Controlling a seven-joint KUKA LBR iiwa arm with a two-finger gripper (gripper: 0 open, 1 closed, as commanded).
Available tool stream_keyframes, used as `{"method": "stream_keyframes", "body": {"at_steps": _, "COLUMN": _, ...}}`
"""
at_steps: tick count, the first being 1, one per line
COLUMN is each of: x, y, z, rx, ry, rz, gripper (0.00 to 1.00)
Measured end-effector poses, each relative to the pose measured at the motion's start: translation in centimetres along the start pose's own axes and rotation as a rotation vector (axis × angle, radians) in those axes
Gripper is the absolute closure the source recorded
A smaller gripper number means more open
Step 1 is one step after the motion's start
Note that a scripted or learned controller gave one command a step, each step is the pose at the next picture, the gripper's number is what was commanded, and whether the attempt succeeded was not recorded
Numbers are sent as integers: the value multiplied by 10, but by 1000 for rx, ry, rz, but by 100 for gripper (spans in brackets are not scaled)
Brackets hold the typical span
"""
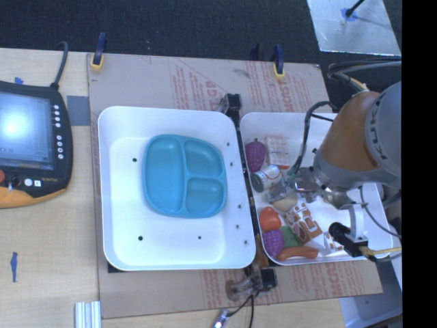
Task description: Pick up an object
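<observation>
The right bin (pixel 311 119) holds a heap of small items: a purple eggplant-like piece (pixel 255 154), a small tin can (pixel 263 179), a red tomato (pixel 269 218), a purple grape bunch (pixel 273 242), an orange carrot (pixel 298 254) and a brown-and-white packet (pixel 303 224). My gripper (pixel 298 188) hangs low over the middle of this bin, just right of the can and above the packet. The grey wrist and its orange band (pixel 347 137) cover the bin's right half.
A blue divided plate (pixel 184 175) lies in the left bin (pixel 116 183). A tablet-like screen (pixel 31 135) sits at the bench's left edge. Clamps (pixel 97 52) hold the cardboard sheet at the back. Cables run by the arm on the right.
</observation>
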State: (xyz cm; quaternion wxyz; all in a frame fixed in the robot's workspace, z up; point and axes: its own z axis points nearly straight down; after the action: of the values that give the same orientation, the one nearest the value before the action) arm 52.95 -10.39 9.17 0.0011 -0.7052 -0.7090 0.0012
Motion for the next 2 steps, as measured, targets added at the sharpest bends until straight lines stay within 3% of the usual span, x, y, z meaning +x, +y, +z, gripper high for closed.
{"method": "stream_keyframes", "body": {"at_steps": 1, "x": 11, "y": -20, "z": 0, "rx": 1, "ry": 0, "rz": 1, "gripper": 0}}
{"method": "stream_keyframes", "body": {"at_steps": 2, "x": 11, "y": 78, "z": -1, "rx": 0, "ry": 1, "rz": 2, "gripper": 0}}
